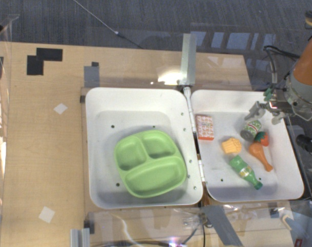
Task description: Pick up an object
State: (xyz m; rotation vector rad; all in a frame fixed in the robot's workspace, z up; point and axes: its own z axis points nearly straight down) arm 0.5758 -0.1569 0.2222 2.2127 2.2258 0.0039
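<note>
Grey metal at the far right edge of the table: end effector (pixel 266 108) poised over the far right corner of the right bin (pixel 217 187), fingers spread fairly wide, nothing between them. Orange band and grey arm (pixel 306 78) reaching in behind it.

Just beneath and a touch nearer: small can (pixel 252 129), lying tilted, green-and-white label, touching a small red piece (pixel 263 139) on its near side. Probably the closest candidate. Light and rigid by the look of it, likely hollow toy plastic or thin metal; smooth curved wall, so apt to roll or squirt out under a pinch. Best taken across the round body at mid-length, fingers square to its long axis.

Next outward: orange carrot-shaped toy (pixel 260 155), tapering toward the near right edge; hard, light, slippery at the thin end. Green bottle (pixel 245 171) lying flat toward the near edge of the bin; narrow, rigid, easiest across the thicker middle. Yellow ridged piece (pixel 231 146) near the centre, blocky and grippy. Red-and-white box (pixel 204 127) flat against the left wall, low and hard to get fingers around.

Further left, in the left bin (pixel 96 143): green divided tray (pixel 149 163), broad, thin-rimmed, awkward for a two-finger pinch.
</note>
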